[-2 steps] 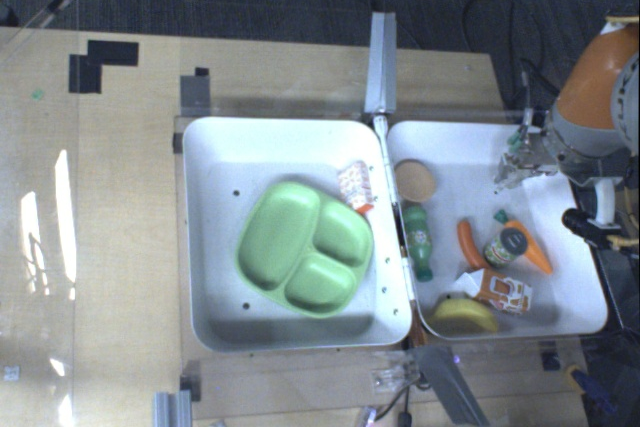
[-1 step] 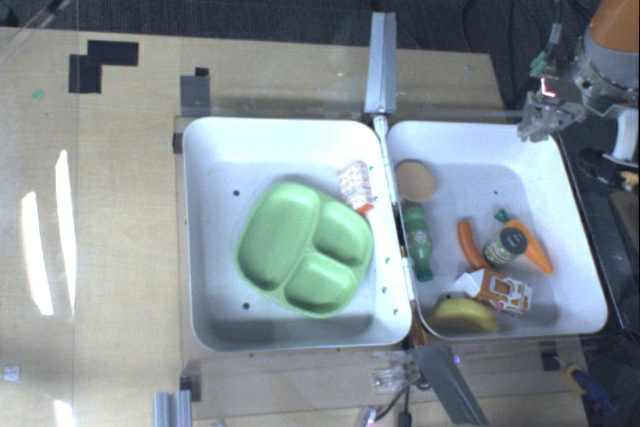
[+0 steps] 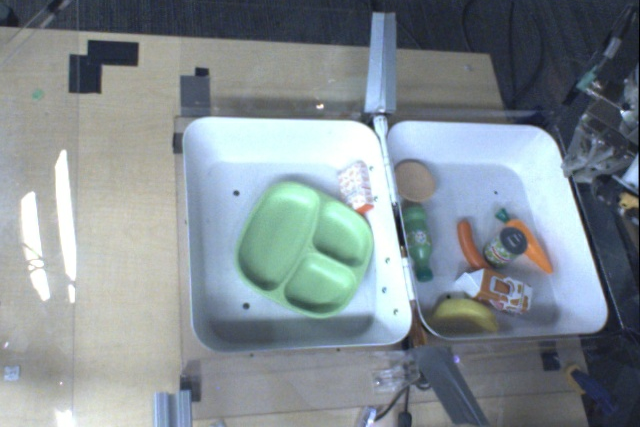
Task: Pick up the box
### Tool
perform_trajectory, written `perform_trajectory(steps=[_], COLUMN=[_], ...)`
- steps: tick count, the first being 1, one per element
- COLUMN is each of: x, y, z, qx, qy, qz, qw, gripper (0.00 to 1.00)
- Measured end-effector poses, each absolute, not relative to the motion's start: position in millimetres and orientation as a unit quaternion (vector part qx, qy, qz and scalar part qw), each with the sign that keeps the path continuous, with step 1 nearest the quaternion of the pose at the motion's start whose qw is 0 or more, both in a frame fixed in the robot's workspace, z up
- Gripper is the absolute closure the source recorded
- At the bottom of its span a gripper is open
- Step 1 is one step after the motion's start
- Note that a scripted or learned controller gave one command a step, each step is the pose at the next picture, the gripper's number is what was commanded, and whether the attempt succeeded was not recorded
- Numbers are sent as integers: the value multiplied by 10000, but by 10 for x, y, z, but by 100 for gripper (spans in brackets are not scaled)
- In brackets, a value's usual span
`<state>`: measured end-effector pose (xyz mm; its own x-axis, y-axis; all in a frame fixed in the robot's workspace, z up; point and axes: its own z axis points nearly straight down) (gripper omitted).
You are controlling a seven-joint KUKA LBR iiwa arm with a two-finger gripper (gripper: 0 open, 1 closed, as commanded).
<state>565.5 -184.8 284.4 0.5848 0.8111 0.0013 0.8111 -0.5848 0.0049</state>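
Currently, the pale wooden tabletop is carrying two shallow white bins side by side. Within the left white bin, a green divided plastic tray is lying beside a small white-and-red packet. Toward the lower middle of the right white bin, the small orange-and-white box is resting, touching a yellow banana, near a dark bottle, an orange carrot, a green bottle and a round tan disc. Whether the gripper at the frame's right edge is parted or closed, I cannot tell.
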Motion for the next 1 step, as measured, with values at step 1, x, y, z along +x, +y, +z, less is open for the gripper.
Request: perform_trajectory(steps=[1], x=[4954], y=[-1977], z=[2589], qx=[9478], qy=[3189], qz=[3], qw=[4], gripper=[100])
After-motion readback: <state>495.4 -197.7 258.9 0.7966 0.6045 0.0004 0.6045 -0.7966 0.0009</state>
